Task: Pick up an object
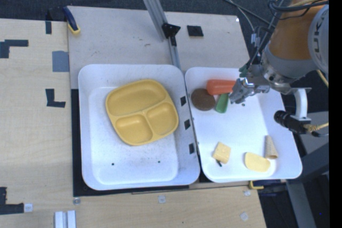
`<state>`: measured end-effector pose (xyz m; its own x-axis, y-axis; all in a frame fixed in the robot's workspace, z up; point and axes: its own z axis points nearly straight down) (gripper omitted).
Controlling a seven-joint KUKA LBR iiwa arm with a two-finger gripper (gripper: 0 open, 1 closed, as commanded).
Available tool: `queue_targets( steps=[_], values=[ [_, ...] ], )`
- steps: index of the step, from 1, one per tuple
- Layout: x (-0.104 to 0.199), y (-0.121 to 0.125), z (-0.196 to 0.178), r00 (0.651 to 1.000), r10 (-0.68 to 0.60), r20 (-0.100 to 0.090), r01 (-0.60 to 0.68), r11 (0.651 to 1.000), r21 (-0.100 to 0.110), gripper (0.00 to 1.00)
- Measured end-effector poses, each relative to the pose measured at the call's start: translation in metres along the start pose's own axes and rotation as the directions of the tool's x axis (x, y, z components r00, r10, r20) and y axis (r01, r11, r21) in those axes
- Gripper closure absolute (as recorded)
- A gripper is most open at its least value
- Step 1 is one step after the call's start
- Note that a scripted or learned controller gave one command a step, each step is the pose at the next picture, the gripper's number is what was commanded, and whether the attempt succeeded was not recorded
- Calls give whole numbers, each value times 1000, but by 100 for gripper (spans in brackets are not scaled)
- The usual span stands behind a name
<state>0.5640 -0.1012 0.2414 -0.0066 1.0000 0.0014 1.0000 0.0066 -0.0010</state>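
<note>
The right bin [235, 131] holds several small food items. An orange-red carrot-like piece [219, 86] lies at the bin's far side, with a brown round disc [202, 99] to its left and a green cylinder [222, 103] just below it. My gripper [236, 94] hangs low over the right end of the orange piece and the top of the green cylinder. Nothing shows between its fingers. Near the bin's front lie a yellow cheese-like cube [222, 152], a yellow wedge [257, 162] and a tan cone-shaped piece [271, 147].
The left bin [96, 115] carries a yellow divided plate [141, 111]. A metal pole [152, 0] rises behind the bins. The arm's grey and orange body [296, 34] fills the upper right, and a black cable fitting [288, 121] sits by the right bin's edge.
</note>
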Motion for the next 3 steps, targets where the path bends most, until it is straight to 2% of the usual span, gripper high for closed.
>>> queue_targets(
  steps=[1,3],
  values=[
    [62,-3,10,1000,-1,0,1,1000,1,100],
    [165,-4,0,1000,-1,0,1,1000,1,100]
  ],
)
